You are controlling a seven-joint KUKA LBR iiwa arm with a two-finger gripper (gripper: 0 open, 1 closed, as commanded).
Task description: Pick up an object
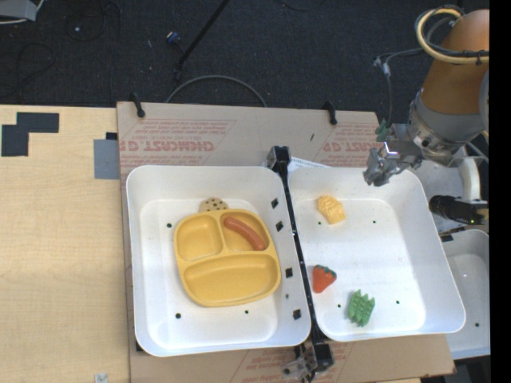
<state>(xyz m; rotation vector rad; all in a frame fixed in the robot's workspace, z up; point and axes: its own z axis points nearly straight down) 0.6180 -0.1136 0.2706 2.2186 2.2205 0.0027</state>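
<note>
Camera view shows the tool (382,168) hanging over the back right corner of the right bin (423,214); it looks small and dark here, so how far open it is cannot be told, and nothing shows in its grip. The arm (453,78) comes in from the right, orange band uppermost. In that bin lie a yellow block (330,209), a strawberry (322,278) and a green toy (360,307). The left bin (152,214) holds a yellow tray (227,278) with a sausage (246,231). The surface (56,254) is pale wood.
</note>
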